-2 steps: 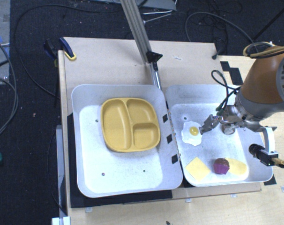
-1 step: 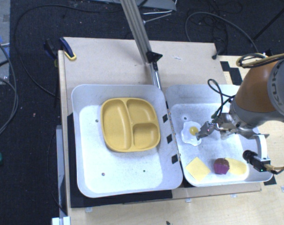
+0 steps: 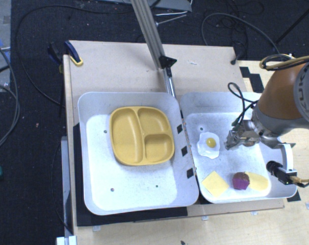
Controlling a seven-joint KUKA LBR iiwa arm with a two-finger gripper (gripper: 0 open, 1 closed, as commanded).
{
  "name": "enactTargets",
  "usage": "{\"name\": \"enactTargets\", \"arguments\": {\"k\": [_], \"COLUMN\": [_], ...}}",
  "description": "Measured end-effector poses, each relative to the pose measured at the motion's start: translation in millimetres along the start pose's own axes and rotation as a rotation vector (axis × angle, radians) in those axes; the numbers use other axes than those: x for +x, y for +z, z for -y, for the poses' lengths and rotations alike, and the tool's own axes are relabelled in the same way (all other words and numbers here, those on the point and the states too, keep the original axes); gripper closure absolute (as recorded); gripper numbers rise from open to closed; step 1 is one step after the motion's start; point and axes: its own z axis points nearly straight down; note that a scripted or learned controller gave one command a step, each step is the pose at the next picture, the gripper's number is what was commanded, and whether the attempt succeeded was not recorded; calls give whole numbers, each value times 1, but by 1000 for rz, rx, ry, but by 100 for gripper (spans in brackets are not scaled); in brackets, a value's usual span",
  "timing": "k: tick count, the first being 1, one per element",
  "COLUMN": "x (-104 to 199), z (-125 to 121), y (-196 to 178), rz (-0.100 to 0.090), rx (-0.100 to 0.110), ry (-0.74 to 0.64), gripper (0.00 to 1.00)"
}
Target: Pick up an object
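Observation:
In the right bin [image 3: 223,108] lie a toy fried egg [image 3: 209,145], a yellow cheese slice [image 3: 215,183], a purple round object [image 3: 240,180] and a pale yellow piece [image 3: 259,181] right beside it. My gripper [image 3: 235,140] hangs over the right bin's middle, just right of the fried egg and above the purple object. Nothing shows between its fingers. The arm comes in from the right, and its orange band covers the bin's far right side.
The left bin [image 3: 93,188] holds a yellow divided plate [image 3: 142,135]. A metal pole [image 3: 150,29] slants down to the seam between the bins. Cables lie on the dark floor around the bench.

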Motion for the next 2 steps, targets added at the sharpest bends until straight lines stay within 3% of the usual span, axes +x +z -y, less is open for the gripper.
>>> {"name": "enactTargets", "arguments": {"k": [2], "x": [-13], "z": [-10], "y": [-114], "rz": [1], "rx": [-3], "ry": [-4], "gripper": [100]}}
